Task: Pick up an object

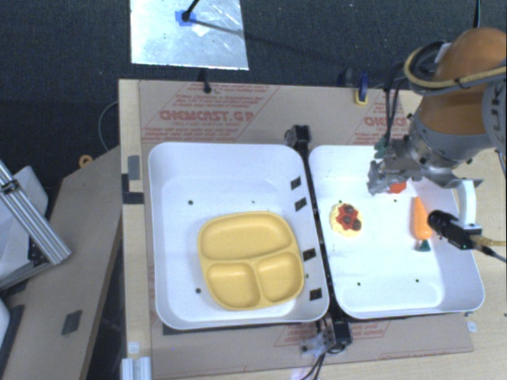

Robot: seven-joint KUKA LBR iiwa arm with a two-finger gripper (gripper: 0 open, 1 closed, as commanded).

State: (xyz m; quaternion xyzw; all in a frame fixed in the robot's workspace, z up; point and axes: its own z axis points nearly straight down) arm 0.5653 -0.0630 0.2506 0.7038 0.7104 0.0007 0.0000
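Note:
In the right bin [396, 291] lie a small round pizza toy [346, 218] near its left side and an orange carrot toy [420, 218] further right. My gripper [386, 182] hangs over the bin's far part, above and to the right of the pizza. A small red-orange thing [397, 186] shows right at the fingertips; whether it is held I cannot tell. The grey arm with its orange band [467, 54] comes in from the right.
The left bin [182, 172] holds a yellow three-compartment tray [250, 258]. A black divider with clips [310, 212] runs between the bins. A black part of the arm's gear [451, 229] overhangs the carrot's right side. A shiny metal sheet [188, 22] lies beyond the bench.

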